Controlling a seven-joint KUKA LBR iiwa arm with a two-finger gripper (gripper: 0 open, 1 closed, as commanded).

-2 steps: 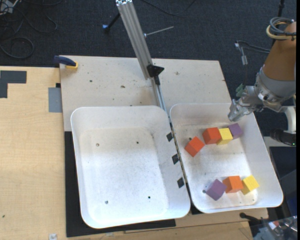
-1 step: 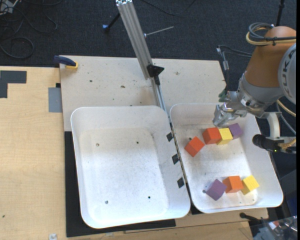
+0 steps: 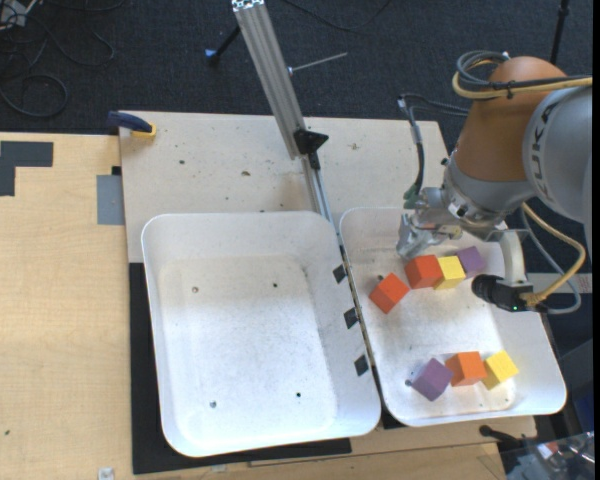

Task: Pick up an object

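I have the gripper low over the right bin, and I cannot tell its state from this slant. Just below it sit an orange block, a yellow block and a purple block, touching in a row; another orange cube lies a little further left of that row. Far below the gripper, a second cluster rests near the bin's front wall. I judge the near row the likely target, though crowding may spoil a clean grasp. The left bin lies well to the gripper's left.
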